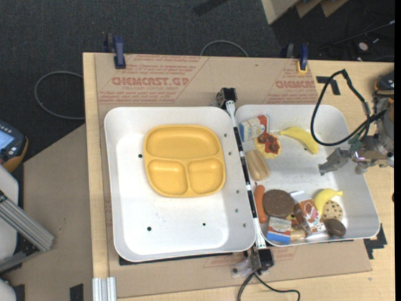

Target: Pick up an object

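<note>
The table carries two white bins side by side. The left bin holds a yellow divided tray. In the right bin, a banana lies near the far edge, a brown round patty sits near the front edge among small food items, and a hot dog lies along the wall shared with the left bin. My jaws hang over the right bin's right side, touching nothing I see. I cannot tell whether they are apart or together.
</note>
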{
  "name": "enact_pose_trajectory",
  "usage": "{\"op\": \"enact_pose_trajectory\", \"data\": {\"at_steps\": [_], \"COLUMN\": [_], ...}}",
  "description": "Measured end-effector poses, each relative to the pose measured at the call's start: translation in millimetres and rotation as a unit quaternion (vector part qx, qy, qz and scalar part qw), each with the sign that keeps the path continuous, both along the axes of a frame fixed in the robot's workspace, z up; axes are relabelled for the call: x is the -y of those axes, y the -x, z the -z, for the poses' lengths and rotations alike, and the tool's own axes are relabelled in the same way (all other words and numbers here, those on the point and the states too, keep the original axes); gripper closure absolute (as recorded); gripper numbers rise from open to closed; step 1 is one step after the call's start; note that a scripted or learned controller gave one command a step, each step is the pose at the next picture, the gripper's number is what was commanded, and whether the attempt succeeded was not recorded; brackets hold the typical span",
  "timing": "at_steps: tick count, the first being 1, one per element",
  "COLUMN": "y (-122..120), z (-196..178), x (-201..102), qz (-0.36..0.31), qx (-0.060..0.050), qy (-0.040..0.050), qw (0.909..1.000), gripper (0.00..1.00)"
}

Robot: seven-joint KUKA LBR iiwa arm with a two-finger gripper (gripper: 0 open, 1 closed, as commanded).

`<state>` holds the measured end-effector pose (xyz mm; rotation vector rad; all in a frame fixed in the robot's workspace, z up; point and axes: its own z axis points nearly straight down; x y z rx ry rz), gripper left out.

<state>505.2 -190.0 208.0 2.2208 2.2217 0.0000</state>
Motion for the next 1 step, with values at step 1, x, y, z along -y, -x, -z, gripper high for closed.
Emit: {"op": "enact_pose_trajectory", "data": {"at_steps": [1], "y": [6.1], "z": [118.3], "x": [-86.1], "qz": [-0.003], "qx": [-0.003], "qy": [-0.0028], "qw": [1.0000], "gripper": [0.00]}}
